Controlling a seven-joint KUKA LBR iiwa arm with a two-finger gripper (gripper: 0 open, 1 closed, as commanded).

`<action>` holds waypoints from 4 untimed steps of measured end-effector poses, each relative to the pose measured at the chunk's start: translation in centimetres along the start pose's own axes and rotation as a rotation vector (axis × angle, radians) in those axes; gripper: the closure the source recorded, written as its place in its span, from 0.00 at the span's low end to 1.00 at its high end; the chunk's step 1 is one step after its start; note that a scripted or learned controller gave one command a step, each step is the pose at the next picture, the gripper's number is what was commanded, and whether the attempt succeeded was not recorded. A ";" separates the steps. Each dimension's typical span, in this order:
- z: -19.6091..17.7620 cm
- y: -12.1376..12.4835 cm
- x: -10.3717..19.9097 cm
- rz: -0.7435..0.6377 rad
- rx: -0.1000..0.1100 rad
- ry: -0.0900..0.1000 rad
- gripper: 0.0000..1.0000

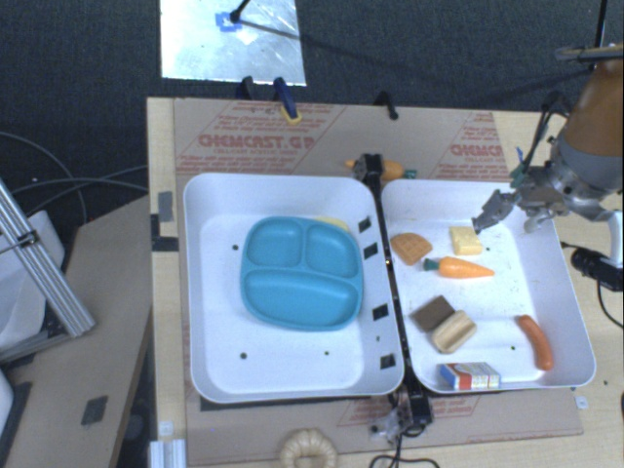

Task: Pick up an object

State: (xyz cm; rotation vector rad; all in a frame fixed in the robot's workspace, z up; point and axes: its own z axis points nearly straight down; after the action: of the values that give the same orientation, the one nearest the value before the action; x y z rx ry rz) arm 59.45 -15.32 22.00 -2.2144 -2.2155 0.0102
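White bins: two shallow bins side by side on the counter (244,135), the left bin (210,359) and the right bin (575,344), touching along a middle seam with black clips.
Blue plate: a plate (300,271) with three compartments lies in the middle of the left bin; a small yellow thing shows just behind its far edge, too hidden to name.
Arm: grey with an orange band, it reaches in from the right, above the far right corner of the right bin.
Hand: the hand (515,209) hangs over the far part of the right bin, its two fingers spread apart, with nothing between them.
Yellow block: a pale yellow block (466,241) lies just beside the near fingertip, apart from it.
Carrot: an orange carrot (464,269) lies just in front of the block, its green end pointing left.
Bread piece: a tan piece (410,248) lies near the seam, left of the block.
Brown and beige blocks: a brown block (433,312) and a beige block (454,332) touch each other at the bin's middle.
Sausage: an orange-red sausage (535,342) lies near the right wall.
Small box: a red, white and blue box (470,375) lies against the near wall.
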 end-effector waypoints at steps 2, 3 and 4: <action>3.8 -0.5 0.3 -0.001 -0.009 -0.002 0.00; 8.0 -0.5 0.6 0.000 -0.010 -0.002 0.00; 12.8 -0.2 0.6 0.000 -0.014 -0.001 0.00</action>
State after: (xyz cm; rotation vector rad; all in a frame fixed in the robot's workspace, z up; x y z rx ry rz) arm 59.08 -14.66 9.17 -2.2220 -2.2227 -0.0051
